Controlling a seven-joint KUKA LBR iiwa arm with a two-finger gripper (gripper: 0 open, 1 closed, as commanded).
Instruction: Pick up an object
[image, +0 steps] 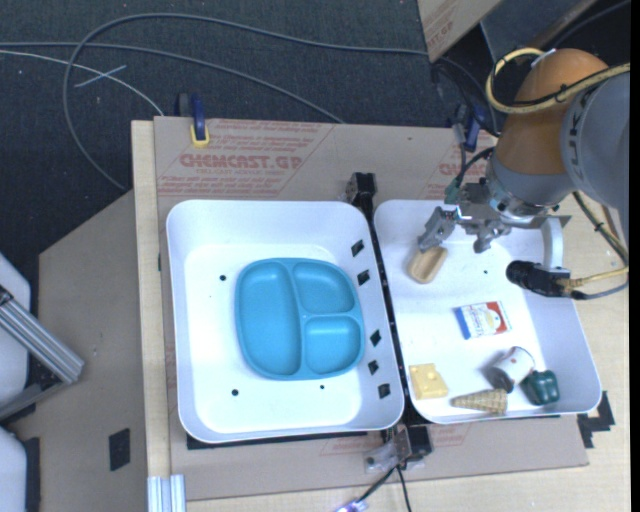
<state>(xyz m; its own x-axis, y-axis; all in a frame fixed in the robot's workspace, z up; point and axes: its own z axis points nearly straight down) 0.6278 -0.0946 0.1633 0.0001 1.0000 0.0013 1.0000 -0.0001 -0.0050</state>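
A blue divided plate is lying flat in the middle of the left bin, sitting alone there, which suggests it is serving as a drop-off spot rather than as something to grab. Moving right across the black clips along the seam, the right bin is holding the loose pieces: a tan rounded block is resting toward ten o'clock of that bin, a small blue-and-red card is lying near its centre, a yellow cheese-like square and a waffle cone are sitting toward seven and six o'clock, and a grey-white piece is touching a dark green bottle-shaped toy toward five o'clock. The gripper is hovering at the bin's twelve o'clock, just beside and above the tan block, its fingers spreading apart with nothing between them, so nothing is being held. Judging by that position, the tan block is probably the target, and the arm is reaching in from three o'clock, with its orange band sitting above the wrist.
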